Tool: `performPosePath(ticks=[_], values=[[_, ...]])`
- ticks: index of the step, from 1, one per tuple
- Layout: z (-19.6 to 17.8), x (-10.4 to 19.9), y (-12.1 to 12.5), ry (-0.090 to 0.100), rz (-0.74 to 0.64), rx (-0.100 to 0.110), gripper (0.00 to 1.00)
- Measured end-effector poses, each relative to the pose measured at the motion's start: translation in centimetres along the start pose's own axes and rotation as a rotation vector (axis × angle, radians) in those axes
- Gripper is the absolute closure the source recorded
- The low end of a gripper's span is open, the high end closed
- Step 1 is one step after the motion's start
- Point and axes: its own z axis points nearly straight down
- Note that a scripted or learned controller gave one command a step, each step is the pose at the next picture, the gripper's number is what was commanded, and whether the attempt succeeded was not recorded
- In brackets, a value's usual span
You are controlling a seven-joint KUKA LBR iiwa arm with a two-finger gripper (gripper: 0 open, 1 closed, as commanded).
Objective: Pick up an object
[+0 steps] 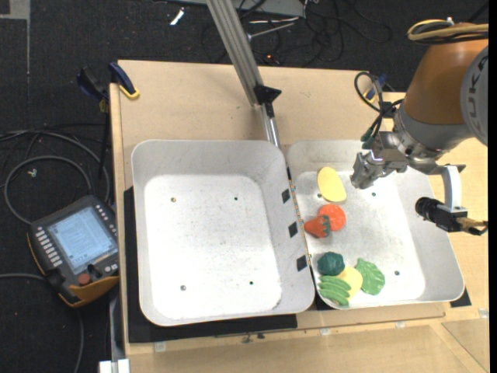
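Note:
The right bin (pixel 404 231) holds several toy foods. A pale yellow oval piece (pixel 331 183) lies near its upper left. Below that sits an orange-red piece with a green stem (pixel 326 221). At the bin's front are a dark green round piece (pixel 331 263), a yellow piece (pixel 352 277), a light green leafy piece (pixel 371 277) and a green pod-like piece (pixel 335 289). My gripper (pixel 363 174) hangs over the back of the right bin, just right of the yellow oval piece. Nothing shows between its fingers.
The left bin (pixel 155 169) stands beside the right one. A metal pole (pixel 237 41) slants down to the gap between the bins. A teach pendant (pixel 74 243) lies on the floor at the left. A black device (pixel 439 212) is mounted on the arm at the right bin's edge.

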Motion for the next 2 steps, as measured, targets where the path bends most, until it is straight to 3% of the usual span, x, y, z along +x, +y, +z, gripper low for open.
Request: performPosePath(ticks=[2], values=[[0.5, 10.9, -2.7, 0.000, 0.000, 0.005, 1.00]])
